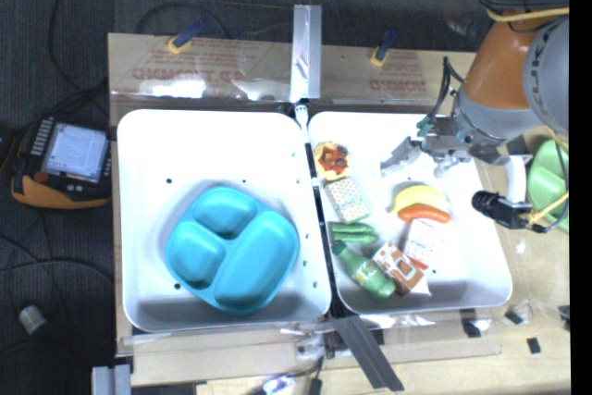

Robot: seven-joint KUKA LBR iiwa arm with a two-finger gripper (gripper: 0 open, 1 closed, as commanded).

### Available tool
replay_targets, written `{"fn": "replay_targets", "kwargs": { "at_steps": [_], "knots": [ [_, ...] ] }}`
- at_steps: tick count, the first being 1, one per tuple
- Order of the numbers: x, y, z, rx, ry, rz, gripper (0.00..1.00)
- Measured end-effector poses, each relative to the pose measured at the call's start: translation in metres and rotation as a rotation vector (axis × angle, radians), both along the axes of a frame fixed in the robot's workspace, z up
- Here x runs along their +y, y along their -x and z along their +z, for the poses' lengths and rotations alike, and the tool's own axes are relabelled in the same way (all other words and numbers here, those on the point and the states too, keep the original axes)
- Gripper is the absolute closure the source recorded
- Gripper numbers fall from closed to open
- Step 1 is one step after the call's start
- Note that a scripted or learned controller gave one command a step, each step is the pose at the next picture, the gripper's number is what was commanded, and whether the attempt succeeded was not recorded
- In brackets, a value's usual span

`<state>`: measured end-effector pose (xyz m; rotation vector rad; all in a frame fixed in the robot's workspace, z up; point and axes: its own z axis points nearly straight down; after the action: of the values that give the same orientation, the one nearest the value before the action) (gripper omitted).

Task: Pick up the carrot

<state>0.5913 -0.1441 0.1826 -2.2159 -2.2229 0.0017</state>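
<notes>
Orange carrot (425, 214), smooth and stubby, lies touching a yellow banana (418, 196).

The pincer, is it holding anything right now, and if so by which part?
Nothing is held. The pincer is open above the right bin, with no object between its fingers. The carrot lies apart from it, against the banana.

Grey arm with orange band, reaching in from the right, claw (424, 156) spread open, low.
</notes>
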Motion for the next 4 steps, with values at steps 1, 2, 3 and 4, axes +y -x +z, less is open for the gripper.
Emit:
{"fn": "replay_targets", "kwargs": {
  "at_steps": [1, 2, 3, 4],
  "knots": [
    [0.034, -0.018, -0.051, 0.001, 0.003, 0.048, 0.00],
    [-0.002, -0.047, 0.011, -0.002, 0.003, 0.030, 0.00],
    [0.020, 0.013, -0.053, 0.001, 0.001, 0.050, 0.00],
    [-0.015, -0.031, -0.003, -0.002, 0.001, 0.191, 0.00]
  ]
}}
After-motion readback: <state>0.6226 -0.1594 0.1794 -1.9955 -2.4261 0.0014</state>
